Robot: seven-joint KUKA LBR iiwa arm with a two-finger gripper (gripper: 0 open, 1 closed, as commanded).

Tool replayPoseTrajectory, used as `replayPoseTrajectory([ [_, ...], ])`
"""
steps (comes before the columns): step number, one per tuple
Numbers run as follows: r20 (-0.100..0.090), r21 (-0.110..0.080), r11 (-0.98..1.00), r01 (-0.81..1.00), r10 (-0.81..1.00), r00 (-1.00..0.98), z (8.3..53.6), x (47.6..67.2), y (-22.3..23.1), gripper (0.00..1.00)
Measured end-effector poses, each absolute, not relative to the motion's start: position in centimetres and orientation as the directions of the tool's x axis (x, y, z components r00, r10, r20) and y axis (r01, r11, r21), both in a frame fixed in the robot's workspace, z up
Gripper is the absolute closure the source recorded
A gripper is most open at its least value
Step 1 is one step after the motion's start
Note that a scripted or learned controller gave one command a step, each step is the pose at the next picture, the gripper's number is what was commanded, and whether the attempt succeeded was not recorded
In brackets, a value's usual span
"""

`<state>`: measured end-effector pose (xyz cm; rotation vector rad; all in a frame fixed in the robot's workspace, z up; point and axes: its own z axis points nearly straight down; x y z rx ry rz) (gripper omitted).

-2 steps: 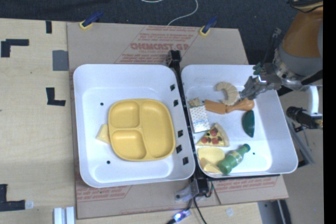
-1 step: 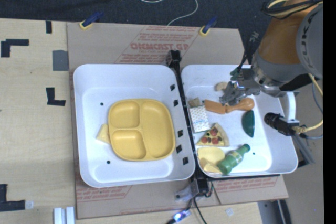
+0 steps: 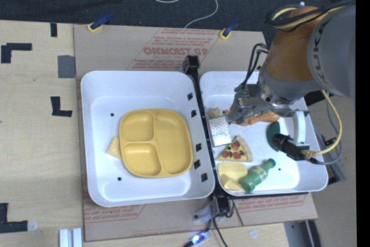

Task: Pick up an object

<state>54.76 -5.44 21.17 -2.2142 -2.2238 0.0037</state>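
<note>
A toy pizza slice (image 3: 235, 150) lies in the right bin (image 3: 306, 184), near its left wall, with a green bottle (image 3: 256, 176) and a yellow piece (image 3: 230, 171) just below it by the near edge. A white packet (image 3: 219, 131) lies just above the slice. The gripper (image 3: 241, 113) is above and a little right of the slice, low over the packet and an orange thing (image 3: 263, 118). I cannot tell how wide its fingers are or if it holds anything. The right half of this bin has bare floor. The left bin (image 3: 95, 124) holds a yellow divided plate (image 3: 156, 143) in the middle, with room all around.
</note>
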Motion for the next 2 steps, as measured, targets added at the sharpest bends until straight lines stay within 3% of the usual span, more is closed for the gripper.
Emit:
replayPoseTrajectory([
  [2, 0.002, -0.005, 0.006, 1.000, 1.000, -0.006, 21.7, 50.0, 5.1, 1.00],
])
